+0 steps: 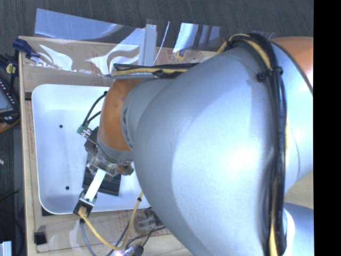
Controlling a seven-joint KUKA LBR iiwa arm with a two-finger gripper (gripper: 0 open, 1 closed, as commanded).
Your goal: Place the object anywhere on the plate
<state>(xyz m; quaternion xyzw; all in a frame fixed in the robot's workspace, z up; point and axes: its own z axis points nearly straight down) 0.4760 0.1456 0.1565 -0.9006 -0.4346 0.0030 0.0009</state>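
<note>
The grey arm with its orange band (114, 116) reaches over the left white bin (53, 143) and covers most of the view. My gripper (106, 167) hangs low over the bin's near right part, seen from behind the wrist. The arm's bulk hides whatever lies under and to the right of it.
The left bin's floor shows two small dark dots (61, 126) (67, 188). A wooden bench frame (24, 89) rings the bin. Clear plastic sheeting (80, 31) stands along the back edge. Loose yellow cables (101, 239) trail at the front.
</note>
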